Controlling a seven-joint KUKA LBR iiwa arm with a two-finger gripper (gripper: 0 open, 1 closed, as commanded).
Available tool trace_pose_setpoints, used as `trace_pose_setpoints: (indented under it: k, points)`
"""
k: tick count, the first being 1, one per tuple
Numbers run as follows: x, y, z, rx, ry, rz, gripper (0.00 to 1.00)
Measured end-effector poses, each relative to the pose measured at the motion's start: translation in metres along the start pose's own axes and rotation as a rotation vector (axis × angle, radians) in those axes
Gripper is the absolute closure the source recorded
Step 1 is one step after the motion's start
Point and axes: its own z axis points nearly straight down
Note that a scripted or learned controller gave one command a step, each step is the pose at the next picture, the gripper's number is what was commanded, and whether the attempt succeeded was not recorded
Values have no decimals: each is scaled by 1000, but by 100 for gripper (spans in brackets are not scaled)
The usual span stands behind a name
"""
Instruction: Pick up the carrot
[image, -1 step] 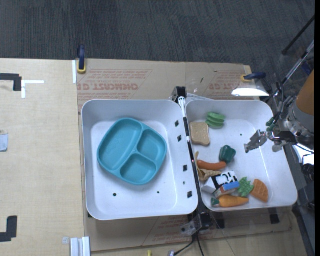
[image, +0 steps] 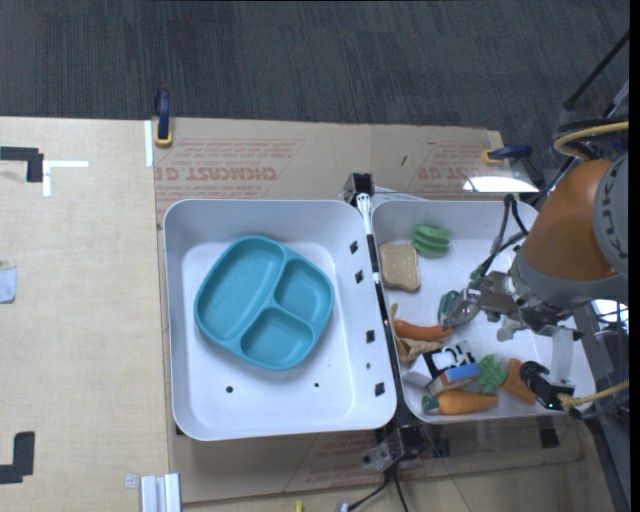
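An orange carrot (image: 466, 403) with a small green end on its left lies along the front wall of the right bin (image: 470, 215). A second orange piece (image: 519, 383) with a leafy green top (image: 490, 375) lies just right of it. My gripper (image: 456, 306) hangs over the middle of the right bin, above and behind the carrot and apart from it. Nothing is visibly held. It is directly beside the right end of a long red-orange sausage-like item (image: 420, 329).
The right bin also holds a slice of bread (image: 400, 267), a green ridged item (image: 432, 238), a black-and-white block (image: 452, 357) and a small blue piece (image: 461, 373). A teal divided plate (image: 264, 301) sits in the left bin (image: 190, 400). The arm (image: 575, 235) covers the right bin's right side.
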Motion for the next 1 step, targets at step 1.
trace_pose_setpoints:
  k: [1]
  points:
    - [21, -7, 32, -12, 4, 174, 0]
